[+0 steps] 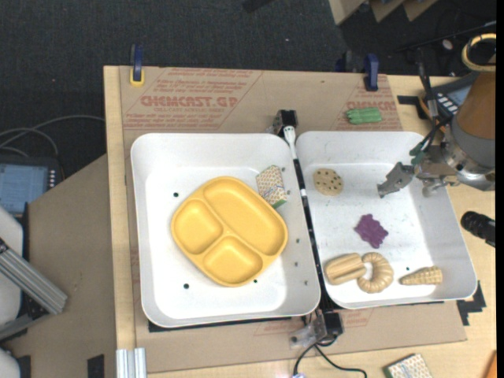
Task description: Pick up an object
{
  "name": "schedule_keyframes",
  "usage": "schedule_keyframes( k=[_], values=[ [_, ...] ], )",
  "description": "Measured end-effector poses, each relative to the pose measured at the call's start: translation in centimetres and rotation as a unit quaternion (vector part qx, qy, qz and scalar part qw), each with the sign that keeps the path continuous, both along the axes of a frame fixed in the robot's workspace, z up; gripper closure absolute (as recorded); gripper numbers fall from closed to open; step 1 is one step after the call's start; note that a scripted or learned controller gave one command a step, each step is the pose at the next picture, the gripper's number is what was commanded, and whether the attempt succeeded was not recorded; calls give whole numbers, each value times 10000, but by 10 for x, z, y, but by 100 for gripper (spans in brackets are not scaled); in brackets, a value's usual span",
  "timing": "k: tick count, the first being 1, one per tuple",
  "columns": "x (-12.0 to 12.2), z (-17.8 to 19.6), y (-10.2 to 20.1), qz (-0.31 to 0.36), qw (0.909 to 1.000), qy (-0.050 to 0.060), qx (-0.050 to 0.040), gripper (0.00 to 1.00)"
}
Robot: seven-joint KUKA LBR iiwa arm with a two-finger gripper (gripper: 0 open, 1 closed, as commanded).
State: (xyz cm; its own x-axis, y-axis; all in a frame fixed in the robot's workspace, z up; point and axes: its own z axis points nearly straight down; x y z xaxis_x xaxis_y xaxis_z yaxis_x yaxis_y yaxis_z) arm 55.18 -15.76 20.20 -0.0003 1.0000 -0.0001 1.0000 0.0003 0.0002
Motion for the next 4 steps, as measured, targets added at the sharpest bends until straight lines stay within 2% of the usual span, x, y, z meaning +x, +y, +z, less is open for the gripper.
schedule_keyframes(
  k=[1, 2, 3, 4],
  values=[
    [-2, -122, -24, -19, 10000, 13, 8, 0],
    [-12, -116, 64, 31, 10000, -6, 20, 0],
    [-75, -116, 0, -40, 10000, 4, -3, 0],
    [-10, -117, -64, 14, 10000, 30, 61, 0]
  ],
)
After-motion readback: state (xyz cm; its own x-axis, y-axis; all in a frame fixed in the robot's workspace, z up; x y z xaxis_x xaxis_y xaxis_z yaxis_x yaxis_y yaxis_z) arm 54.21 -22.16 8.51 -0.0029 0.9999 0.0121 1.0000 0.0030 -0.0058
